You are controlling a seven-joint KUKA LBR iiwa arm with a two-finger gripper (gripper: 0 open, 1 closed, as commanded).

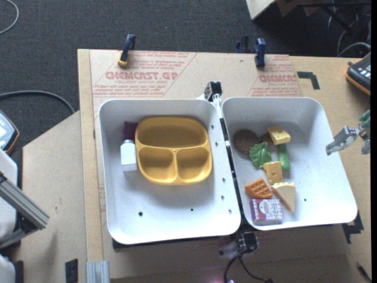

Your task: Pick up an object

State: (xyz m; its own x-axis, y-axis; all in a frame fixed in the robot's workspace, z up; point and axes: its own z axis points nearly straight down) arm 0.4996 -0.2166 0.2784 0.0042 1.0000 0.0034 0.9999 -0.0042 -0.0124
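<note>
Gripper [343,140] hanging at right bin's [330,175] right edge, well clear of the toy food [268,175]; can't tell how wide.

A lab: clamped bench board [177,69], loose cables [35,96] on carpet.

One fixed camera: you look down from above at a slant on the bench [88,158], both white bins [112,158] fully framed.

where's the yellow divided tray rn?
The yellow divided tray sits in the left bin, toward its far side, with a small white bottle against its left edge.
</note>
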